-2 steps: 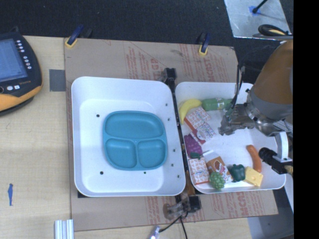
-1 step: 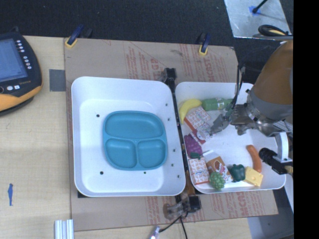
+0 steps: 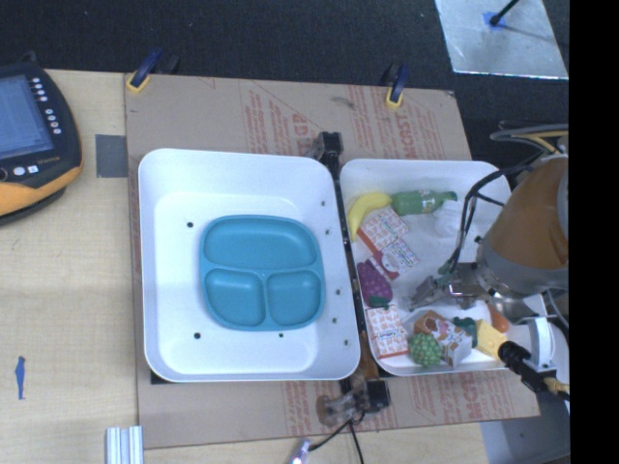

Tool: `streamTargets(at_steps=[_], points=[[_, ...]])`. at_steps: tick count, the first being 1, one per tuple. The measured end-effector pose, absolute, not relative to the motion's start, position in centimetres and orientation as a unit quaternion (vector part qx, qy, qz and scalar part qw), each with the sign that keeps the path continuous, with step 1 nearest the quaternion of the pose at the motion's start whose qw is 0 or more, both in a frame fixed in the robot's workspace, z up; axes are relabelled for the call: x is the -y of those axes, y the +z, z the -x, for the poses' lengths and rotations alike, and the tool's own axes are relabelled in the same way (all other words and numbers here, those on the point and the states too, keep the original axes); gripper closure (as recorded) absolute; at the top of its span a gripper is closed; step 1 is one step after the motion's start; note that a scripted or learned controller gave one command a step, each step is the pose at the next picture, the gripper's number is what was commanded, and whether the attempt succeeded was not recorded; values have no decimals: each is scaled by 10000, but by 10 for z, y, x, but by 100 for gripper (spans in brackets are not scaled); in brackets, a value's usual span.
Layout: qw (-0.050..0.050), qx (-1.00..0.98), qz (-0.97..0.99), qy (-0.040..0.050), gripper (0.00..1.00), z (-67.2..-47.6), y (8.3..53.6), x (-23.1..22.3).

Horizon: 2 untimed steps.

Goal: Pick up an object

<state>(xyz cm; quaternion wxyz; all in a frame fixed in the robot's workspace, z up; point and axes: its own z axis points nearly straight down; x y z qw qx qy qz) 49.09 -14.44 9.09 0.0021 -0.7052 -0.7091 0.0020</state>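
Camera view, looking down on the bench at a slant; we read it from the near edge toward the far one. Nearest us in the right bin (image 3: 360, 174) lie a broccoli floret (image 3: 424, 350), a printed snack pack (image 3: 448, 334) touching it, and a small card (image 3: 387, 330) just to their left. Beside the card, against the bin's left wall, we see a bunch of grapes (image 3: 374, 282). The gripper (image 3: 440, 288) hangs over the middle of this bin, its dark fingers (image 3: 427, 289) pointing left toward the grapes; we cannot tell how far apart they stand, and we see nothing between them. The arm (image 3: 530, 232) enters from the right, its orange band above the wrist. Farther back we find a second card (image 3: 389, 239), then a banana (image 3: 366, 208) and a green bottle (image 3: 422, 201) lying on its side near the far wall. The left bin (image 3: 155, 259) holds a blue three-part plate (image 3: 261, 270) at its centre. At the far left edge of the bench rests a pendant (image 3: 29, 133) with a screen.
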Motion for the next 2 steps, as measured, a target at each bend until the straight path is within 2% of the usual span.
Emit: streamTargets(at_steps=[1, 2], points=[[8, 7083, 7059, 6, 0, -493, 92, 158], [21, 7089, 7053, 10, 0, -476, 91, 167]])
